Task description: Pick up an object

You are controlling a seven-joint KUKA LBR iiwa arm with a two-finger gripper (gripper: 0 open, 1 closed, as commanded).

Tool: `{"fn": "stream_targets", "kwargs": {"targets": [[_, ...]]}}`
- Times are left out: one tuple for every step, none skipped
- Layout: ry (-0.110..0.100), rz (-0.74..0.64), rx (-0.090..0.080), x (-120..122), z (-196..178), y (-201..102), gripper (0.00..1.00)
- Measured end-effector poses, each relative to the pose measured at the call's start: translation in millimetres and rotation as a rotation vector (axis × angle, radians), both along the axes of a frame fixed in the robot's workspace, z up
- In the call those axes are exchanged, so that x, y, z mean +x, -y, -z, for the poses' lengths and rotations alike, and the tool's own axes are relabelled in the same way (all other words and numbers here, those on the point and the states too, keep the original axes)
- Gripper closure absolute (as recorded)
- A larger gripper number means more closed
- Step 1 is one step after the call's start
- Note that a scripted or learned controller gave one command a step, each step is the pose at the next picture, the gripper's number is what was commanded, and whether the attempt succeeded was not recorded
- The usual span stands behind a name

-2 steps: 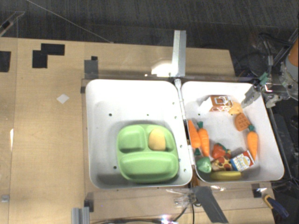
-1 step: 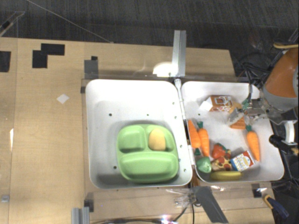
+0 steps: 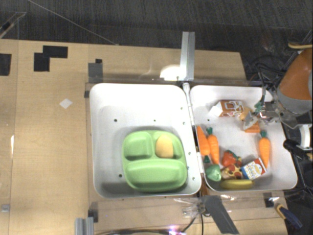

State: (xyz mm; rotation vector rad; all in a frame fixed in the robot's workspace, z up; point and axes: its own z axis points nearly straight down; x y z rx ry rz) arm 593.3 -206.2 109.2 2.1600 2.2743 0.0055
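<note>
Smooth white plastic bins (image 3: 142, 94), glossy carrots (image 3: 264, 150), compartmented green tray (image 3: 154, 170).

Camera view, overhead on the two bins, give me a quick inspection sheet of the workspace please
Surface: wooden bench bearing a left bin and a right bin side by side.
Job's things: in the right bin, two carrots by the divider, a single carrot, a banana, a small carton and a snack packet.
Clutter: green divided plate in the left bin with a yellow item in its upper right compartment.
Grippers: gripper low over the right bin's upper right; finger state unclear.
Cables: dark cables off the bench, upper right.
Surroundings: dark carpet beyond the bench.
</note>
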Motion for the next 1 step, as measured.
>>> {"fn": "stream_targets", "kwargs": {"targets": [[-0.002,0.065,0.000,29.3,-140.5,-74.1,1.00]]}}
